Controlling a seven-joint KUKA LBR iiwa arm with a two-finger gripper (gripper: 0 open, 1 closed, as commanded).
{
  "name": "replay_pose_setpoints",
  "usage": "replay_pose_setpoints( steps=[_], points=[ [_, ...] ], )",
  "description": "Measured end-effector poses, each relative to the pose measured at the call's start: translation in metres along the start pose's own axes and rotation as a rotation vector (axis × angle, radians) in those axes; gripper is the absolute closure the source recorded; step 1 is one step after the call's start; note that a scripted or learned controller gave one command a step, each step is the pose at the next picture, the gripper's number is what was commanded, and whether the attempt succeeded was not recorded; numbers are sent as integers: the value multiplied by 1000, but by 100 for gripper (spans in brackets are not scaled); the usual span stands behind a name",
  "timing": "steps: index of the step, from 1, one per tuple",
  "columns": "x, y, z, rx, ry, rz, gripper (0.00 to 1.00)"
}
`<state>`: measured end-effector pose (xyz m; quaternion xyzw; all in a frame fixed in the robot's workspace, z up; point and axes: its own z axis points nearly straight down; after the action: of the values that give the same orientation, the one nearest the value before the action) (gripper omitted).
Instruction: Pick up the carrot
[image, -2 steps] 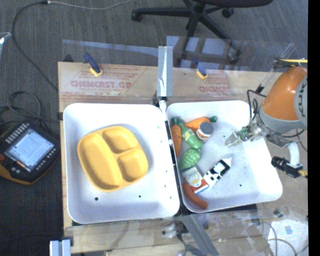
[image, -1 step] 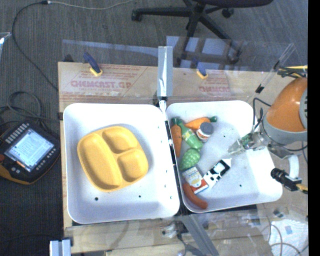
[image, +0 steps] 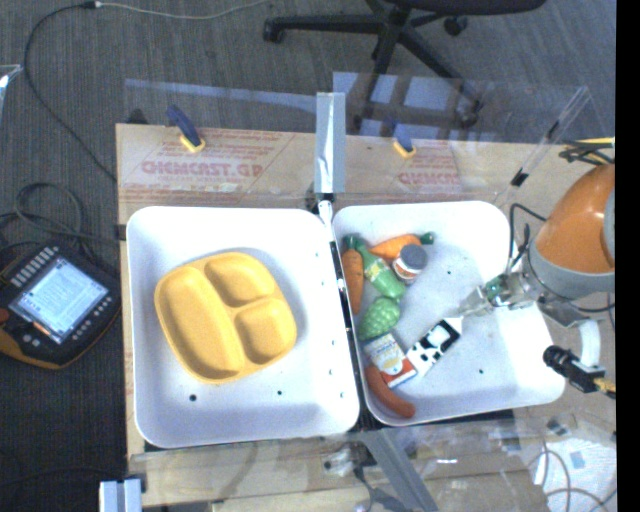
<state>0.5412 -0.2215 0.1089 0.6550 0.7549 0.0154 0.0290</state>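
Far left, on the dark carpet, a handheld control pendant (image: 55, 300) with a lit screen lies beside the bench, a cable looping above it; the left white bin (image: 160, 400) holds a yellow divided plate (image: 228, 314) with three compartments, sitting slightly left of the bin's centre and tilted in the view; a grey upright post (image: 330, 140) stands at the back where the two bins meet, with blue and yellow clamps (image: 184, 124) on the cardboard-coloured board behind

The right white bin (image: 490, 370) carries a cluster of toy food along its left side; a carrot (image: 353, 276) lies lengthwise just inside the left wall, its leafy end toward the back, touching a green bottle-shaped toy (image: 381, 277); a second carrot (image: 397, 245) lies crosswise at the back, green top pointing right, just above a small round jar (image: 409, 262); below these sit a bumpy green vegetable (image: 379, 318), a small carton (image: 389, 358), a black-and-white cow-patterned carton (image: 437, 345) and a red sausage (image: 388, 394) near the front wall

The gripper (image: 492, 293) hovers over the right half of this bin, well apart from both carrots, nearest the cow-patterned carton; whether its fingers are spread or closed cannot be made out; the arm's orange band (image: 580, 228) shows at the right
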Motion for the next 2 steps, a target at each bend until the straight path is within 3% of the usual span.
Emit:
replay_pose_setpoints(
  steps=[1,2],
  points=[
    [37,53,8,23,8,-182,100],
    [5,40,7,17,17,-85,100]
  ],
)
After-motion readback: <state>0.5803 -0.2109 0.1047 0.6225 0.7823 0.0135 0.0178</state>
